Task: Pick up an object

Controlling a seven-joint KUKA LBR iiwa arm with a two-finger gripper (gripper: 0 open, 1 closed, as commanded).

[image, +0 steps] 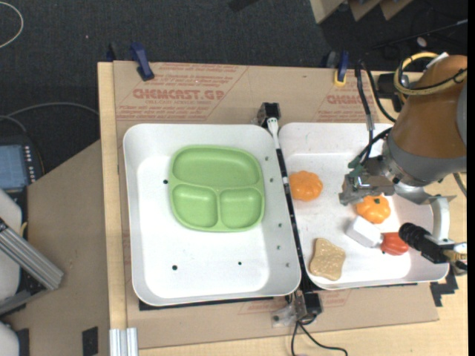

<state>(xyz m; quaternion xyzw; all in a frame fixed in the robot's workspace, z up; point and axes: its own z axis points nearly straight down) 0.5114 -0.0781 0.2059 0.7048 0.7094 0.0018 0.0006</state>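
The right bin (326, 141) holds several objects. A round orange fruit (306, 185) lies near its left wall. A small orange pepper with a green stem (373, 210) sits further right, with a white block (364, 233) and a red piece (394, 244) just in front of it. A tan bread slice (327, 259) lies at the front. My gripper (358, 189) hangs low over the bin, right at the pepper's upper left edge and to the right of the orange fruit. Nothing is visibly held in it.
The left bin (148, 258) carries a green divided plate (217, 188) in its middle. A black divider rail (286, 199) runs between the two bins. The arm's grey and orange body (430, 124) covers the right bin's far right corner.
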